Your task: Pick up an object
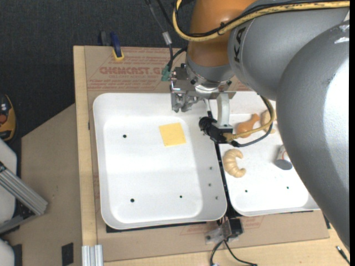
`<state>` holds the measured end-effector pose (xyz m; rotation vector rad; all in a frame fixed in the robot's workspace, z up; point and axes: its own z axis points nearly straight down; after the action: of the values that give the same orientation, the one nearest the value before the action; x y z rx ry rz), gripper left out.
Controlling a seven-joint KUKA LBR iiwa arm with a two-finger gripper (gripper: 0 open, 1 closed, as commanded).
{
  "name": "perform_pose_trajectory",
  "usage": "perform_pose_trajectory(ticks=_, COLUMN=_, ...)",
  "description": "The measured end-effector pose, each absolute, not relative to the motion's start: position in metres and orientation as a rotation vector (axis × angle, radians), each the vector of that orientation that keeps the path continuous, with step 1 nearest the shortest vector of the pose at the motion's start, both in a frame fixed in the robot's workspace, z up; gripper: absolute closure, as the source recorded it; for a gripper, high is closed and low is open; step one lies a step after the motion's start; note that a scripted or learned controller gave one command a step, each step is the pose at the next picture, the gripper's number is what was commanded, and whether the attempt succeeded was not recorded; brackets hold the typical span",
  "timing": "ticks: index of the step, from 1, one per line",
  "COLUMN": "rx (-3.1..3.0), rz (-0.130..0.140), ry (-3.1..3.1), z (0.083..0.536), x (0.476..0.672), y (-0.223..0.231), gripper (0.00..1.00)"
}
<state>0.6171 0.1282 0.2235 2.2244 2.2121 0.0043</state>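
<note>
— Grey arm [299, 65] fills the near right side, huge, with its orange band [219, 10] up top and a yellow cable looped around it.

— And the gripper [180, 101]?

— It hangs over the far edge of the left bin [111, 204]. Whether the pincer is open or closed, I can't tell from here; nothing shows between its tips.

— What could it pick up?

— One yellow square [172, 134] lies flat in the left bin, just below the gripper and apart from it. In the right bin [266, 206], a croissant [234, 163] lies near the dividing edge. An orange piece [248, 124] sits farther back, partly behind a black cable, and something grey and round [283, 163] peeks out beside the arm.

— The bench?

— Brown board [133, 65] with red lettering under both bins.
</note>
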Motion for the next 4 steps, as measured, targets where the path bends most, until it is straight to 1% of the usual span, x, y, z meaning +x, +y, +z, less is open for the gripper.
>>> perform_pose_trajectory(ticks=1, rx=2.209, rz=0.024, ry=2.22, z=0.341, x=0.667, y=0.177, gripper=1.0)
perform_pose_trajectory(ticks=2, rx=2.22, rz=-0.011, ry=2.231, z=0.25, x=0.66, y=0.228, gripper=1.0)
perform_pose_trajectory(ticks=3, rx=2.225, rz=-0.011, ry=2.225, z=0.23, x=0.597, y=0.225, gripper=1.0)
perform_pose_trajectory(ticks=4, rx=2.228, rz=-0.009, ry=2.221, z=0.261, x=0.529, y=0.179, gripper=1.0)
